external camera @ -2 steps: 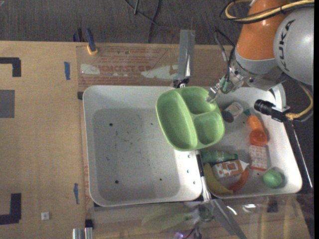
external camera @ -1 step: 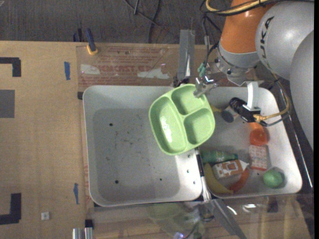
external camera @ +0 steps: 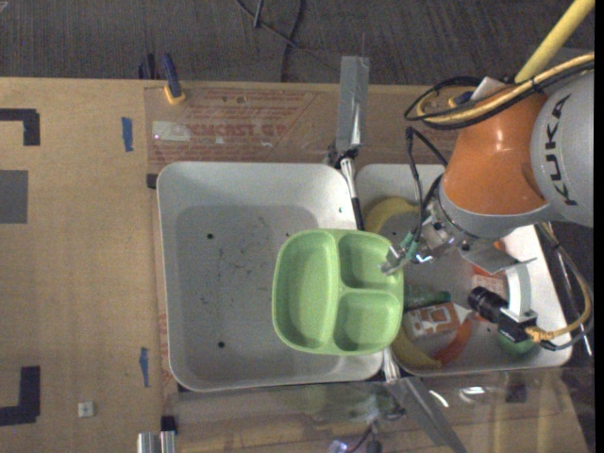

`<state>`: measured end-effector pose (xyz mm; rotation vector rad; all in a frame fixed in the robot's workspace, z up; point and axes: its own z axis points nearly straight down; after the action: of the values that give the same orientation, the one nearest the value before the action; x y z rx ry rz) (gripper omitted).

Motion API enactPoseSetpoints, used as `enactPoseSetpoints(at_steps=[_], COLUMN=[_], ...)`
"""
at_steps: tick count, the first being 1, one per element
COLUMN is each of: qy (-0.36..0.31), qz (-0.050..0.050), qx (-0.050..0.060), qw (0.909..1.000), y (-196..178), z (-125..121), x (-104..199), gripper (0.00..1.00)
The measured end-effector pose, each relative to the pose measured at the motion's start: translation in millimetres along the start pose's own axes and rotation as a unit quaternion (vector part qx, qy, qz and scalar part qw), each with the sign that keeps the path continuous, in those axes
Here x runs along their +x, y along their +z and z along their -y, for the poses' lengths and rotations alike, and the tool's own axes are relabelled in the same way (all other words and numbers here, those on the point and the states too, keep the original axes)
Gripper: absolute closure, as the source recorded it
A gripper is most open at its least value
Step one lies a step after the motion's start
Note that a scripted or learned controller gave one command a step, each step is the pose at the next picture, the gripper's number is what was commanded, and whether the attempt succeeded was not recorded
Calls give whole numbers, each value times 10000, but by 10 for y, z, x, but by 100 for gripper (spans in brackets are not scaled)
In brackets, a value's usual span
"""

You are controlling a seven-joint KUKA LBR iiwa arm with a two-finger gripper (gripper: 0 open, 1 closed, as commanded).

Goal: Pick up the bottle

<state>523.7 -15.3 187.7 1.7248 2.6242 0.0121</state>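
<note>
**Two bins, one arm, and the bottle not yet lifted**

From where I stand, the task looks barely begun. The arm reaches in from the right and hangs low over the wall that parts the two bins on the table. Its gripper (external camera: 396, 260) sits right at the right-hand rim of a green divided plate (external camera: 326, 295). Whether the gripper is open or closed on that rim, I cannot tell; the wrist hides too much of it.

The plate is in the near right part of the left bin (external camera: 217, 253) and overlaps the wall toward the right bin (external camera: 387, 172). It is not what the task asks for.

The bottle (external camera: 387, 217), as far as I can judge, is the yellow rounded thing in the far left corner of the right bin. It is just beyond the gripper and partly covered by the wrist, so I would not swear to what it is. It rests in the bin, and nothing grips it.

Nearer in the same bin lie a small printed packet (external camera: 436, 321) and a curved yellow thing (external camera: 415, 352), both apart from the gripper.

So nothing of the pick is done. My reading is that the gripper is at the wrong thing. It has yet to come clear of the plate, line up over the yellow thing at the far side, close on it and raise it out of the bin.
</note>
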Motion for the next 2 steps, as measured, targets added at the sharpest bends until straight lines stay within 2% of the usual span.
enactPoseSetpoints(at_steps=[1,2], qy=[1942,3812], qz=[23,22], qx=[56,78], qw=[9809,9244], y=[-512,-421], z=[-111,298], x=[117,462], gripper=[100,100])
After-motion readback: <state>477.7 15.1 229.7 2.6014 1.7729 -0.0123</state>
